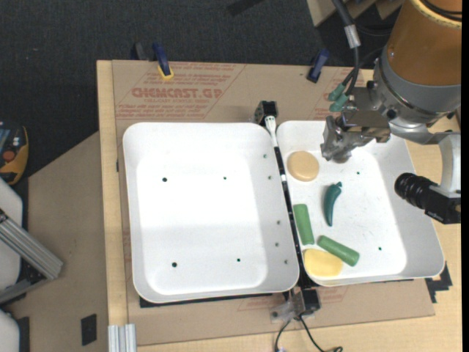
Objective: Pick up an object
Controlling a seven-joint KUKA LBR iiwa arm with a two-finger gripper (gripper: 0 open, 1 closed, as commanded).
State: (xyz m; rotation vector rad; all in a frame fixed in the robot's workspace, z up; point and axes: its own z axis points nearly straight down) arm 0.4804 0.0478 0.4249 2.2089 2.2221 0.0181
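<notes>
End effector (338,151) over the right bin's (388,270) far edge; fingers too dark to read, grip state unclear. Tan disc (303,166) just left of it, teal pepper (332,201) below, well apart from both.

Five objects (303,166) in right bin (388,218)

white bins (198,141), teal pepper (333,202), possibly yellow disc (303,166)

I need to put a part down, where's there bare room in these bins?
The left bin has a bare floor wall to wall. In the right bin, the patch along its right wall is open. Its left side is crowded: tan disc, dark green pepper, two green pieces, yellow piece. The gripper hangs over its top.
</notes>
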